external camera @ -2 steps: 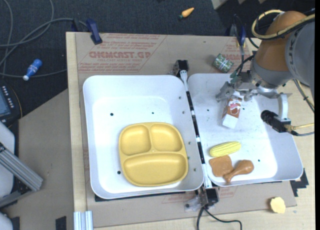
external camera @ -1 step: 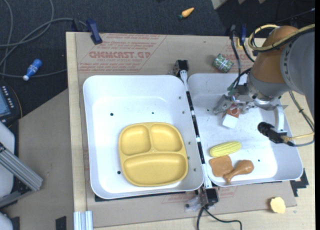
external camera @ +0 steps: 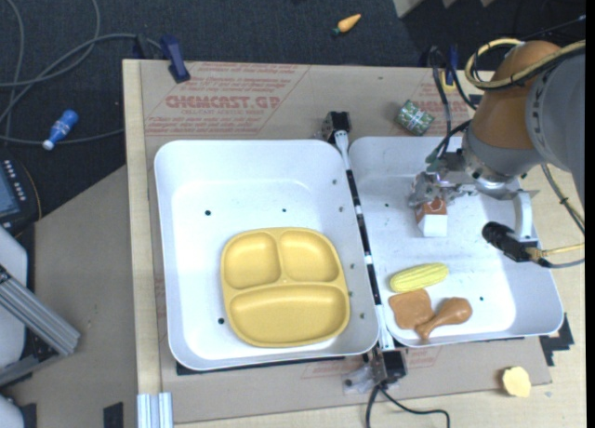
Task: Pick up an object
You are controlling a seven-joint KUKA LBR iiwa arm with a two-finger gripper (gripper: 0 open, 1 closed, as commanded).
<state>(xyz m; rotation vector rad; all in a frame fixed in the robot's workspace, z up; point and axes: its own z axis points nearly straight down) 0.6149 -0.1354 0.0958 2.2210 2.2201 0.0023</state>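
Seen from above, the gripper (external camera: 433, 195) hangs low in the right bin (external camera: 390, 161), directly over a small white-and-brown block (external camera: 432, 220) — whether it pinches the block cannot be told. Nearer the front lie a yellow corn cob (external camera: 418, 276) and a brown drumstick (external camera: 429, 312). The left bin (external camera: 186, 175) holds a yellow divided plate (external camera: 284, 287).

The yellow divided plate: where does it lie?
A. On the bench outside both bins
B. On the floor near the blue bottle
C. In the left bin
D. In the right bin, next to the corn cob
C: the yellow divided plate lies flat inside the left bin, while the corn cob lies in the right bin.
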